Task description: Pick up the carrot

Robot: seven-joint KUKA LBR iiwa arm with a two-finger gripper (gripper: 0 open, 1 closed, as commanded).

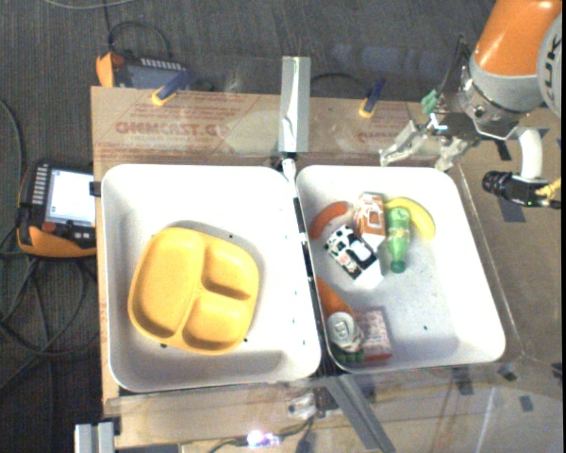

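Observation:
The carrot is a short orange piece lying against the left wall of the right bin; its lower end is hidden by a can. My gripper hangs above the right bin's far rim, up and to the right of the carrot and well apart from it. Its two fingers are spread open and hold nothing.
The right bin also holds a reddish-orange oblong item, a small carton, a banana, a green bottle, a black-and-white box and a pink packet. A yellow divided plate lies in the left bin.

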